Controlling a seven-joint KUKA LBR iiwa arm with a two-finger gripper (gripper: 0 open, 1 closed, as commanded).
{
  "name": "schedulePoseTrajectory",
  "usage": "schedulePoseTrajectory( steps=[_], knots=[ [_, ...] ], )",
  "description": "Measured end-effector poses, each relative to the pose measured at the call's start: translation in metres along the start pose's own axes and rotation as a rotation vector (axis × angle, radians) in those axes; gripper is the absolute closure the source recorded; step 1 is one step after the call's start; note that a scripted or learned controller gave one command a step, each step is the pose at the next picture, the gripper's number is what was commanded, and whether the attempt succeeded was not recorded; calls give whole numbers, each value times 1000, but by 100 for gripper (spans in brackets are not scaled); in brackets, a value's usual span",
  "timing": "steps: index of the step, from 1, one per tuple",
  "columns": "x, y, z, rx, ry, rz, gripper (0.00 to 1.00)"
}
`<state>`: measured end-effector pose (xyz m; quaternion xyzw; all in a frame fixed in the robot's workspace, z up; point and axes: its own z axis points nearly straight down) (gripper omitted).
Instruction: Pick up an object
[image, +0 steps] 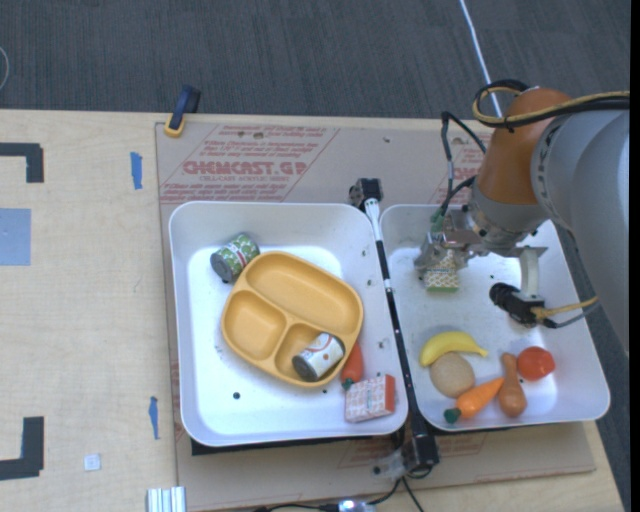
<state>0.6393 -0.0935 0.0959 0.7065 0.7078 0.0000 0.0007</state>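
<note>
Under my gripper (441, 262) sits a small pale block with a speckled green-and-yellow face (442, 279), in the far left part of the right-hand shallow white bin (590, 400). It rests flat on the bin floor, close to the wall that divides the two bins, well apart from the cluster of toy food at the near end. My gripper sits right on its upper edge.

end effector (443, 256) over small box (442, 279), right bin (575, 405).
</note>
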Motion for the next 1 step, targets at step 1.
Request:
schedulePoseTrajectory(
  steps=[1],
  knots=[
    [68, 22, -90, -2, 1, 0, 100]
  ],
)
